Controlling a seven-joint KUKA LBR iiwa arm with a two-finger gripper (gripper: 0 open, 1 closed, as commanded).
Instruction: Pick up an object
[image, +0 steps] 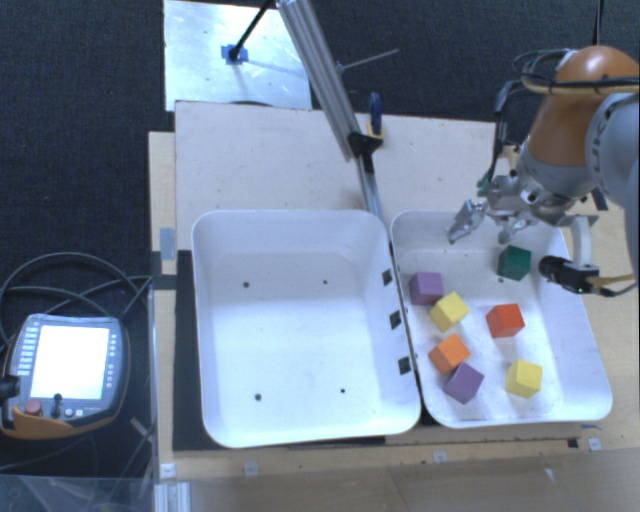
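While the grey arm reaches in from three o'clock, its gripper hangs over the far part of the right-hand bin. The fingers are spread apart, and nothing sits between them.

At about four o'clock from the gripper, near it but apart, lies a green cube. At seven o'clock lies a purple cube beside the bin's left wall. Just past it, toward five o'clock, a yellow cube rests nearly touching the purple one. A red cube lies at six o'clock from the green cube.

Further toward six o'clock, an orange cube sits close against a second purple cube. A second yellow cube lies at three o'clock from that pair, well apart from the gripper.

At nine o'clock stands the left-hand bin. Well beyond it, off the bench, a handheld control pendant lies with its screen lit.
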